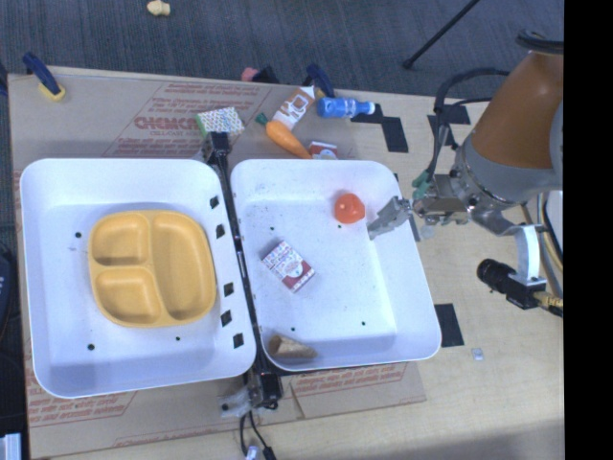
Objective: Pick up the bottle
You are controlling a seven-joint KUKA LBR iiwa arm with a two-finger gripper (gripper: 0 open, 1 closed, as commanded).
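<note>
So, bottle [345, 107]: light, slick plastic lying on your desk [479, 372] beyond the right bin [407, 329]; grab mid-body.
fingers [388, 218]: can't tell if they're apart.

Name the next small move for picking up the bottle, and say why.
Probably swing the gripper up-frame, out past the far rim of the right bin. It hovers over that bin's right edge, near the red ball, while the blue bottle lies on the bench beyond the bins, beside the carrot.
</note>
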